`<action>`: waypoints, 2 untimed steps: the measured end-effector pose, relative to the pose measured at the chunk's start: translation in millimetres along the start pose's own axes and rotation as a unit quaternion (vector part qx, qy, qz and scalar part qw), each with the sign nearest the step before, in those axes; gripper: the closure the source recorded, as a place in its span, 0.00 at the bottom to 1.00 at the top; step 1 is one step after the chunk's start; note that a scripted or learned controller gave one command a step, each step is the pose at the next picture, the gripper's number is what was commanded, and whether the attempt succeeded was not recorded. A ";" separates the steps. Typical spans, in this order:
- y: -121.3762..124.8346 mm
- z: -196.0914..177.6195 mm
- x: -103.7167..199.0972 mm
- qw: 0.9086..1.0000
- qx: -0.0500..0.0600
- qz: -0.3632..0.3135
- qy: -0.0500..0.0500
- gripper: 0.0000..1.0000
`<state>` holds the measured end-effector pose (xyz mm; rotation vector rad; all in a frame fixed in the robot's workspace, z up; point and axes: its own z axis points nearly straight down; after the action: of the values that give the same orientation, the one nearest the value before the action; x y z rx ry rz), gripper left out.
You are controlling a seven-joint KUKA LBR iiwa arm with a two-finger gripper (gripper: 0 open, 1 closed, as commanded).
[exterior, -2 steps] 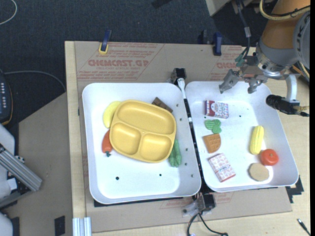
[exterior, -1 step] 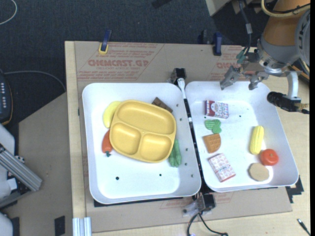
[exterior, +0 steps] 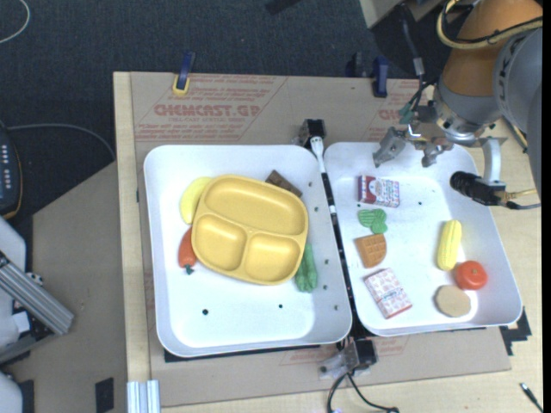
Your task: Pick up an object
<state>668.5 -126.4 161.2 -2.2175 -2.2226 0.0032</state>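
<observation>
Red-and-white carton (exterior: 379, 191) just below the open, empty pincer (exterior: 408, 151) in the right bin (exterior: 491, 231).

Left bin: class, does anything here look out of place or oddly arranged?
Yes. The yellow divided tray lies tilted on top of other items, covering most of a yellow piece, a red one, a green one and a brown one.

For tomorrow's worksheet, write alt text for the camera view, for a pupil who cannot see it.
A grey robot arm's gripper hangs over the far edge of the right white bin, holding nothing. That bin holds small toy foods, including corn and a tomato. The left bin holds a yellow divided tray.
</observation>
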 end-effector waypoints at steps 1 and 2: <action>-1.8 42.2 0.5 1.000 0.001 0.001 0.000 0.00; 0.5 73.2 1.7 1.000 -0.003 0.000 0.001 0.00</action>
<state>668.8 -124.8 88.0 -2.2193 -2.2235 -0.0050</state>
